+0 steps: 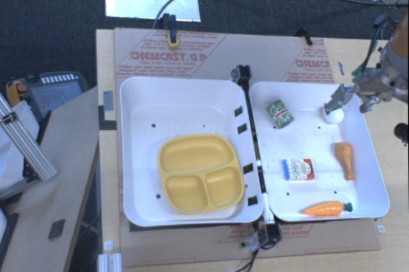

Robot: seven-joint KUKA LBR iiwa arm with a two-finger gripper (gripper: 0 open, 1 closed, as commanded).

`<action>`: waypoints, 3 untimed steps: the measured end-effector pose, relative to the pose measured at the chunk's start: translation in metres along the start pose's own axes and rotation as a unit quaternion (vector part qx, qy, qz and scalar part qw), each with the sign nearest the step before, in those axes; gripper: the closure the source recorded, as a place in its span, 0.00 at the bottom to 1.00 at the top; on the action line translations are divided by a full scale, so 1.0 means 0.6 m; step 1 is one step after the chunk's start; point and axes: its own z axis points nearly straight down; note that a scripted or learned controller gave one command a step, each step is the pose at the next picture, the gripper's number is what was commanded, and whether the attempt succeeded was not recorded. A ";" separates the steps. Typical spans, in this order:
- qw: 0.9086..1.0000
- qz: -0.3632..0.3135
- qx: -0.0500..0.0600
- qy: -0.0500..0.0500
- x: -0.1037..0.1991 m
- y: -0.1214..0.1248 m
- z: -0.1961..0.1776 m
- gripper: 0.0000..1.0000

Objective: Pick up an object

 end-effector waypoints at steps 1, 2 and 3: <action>1.000 -0.001 -0.006 -0.001 0.001 0.003 -0.012 0.00; 1.000 -0.001 -0.004 -0.001 -0.004 0.018 0.084 0.00; 1.000 0.000 -0.004 -0.001 -0.020 0.012 0.173 0.00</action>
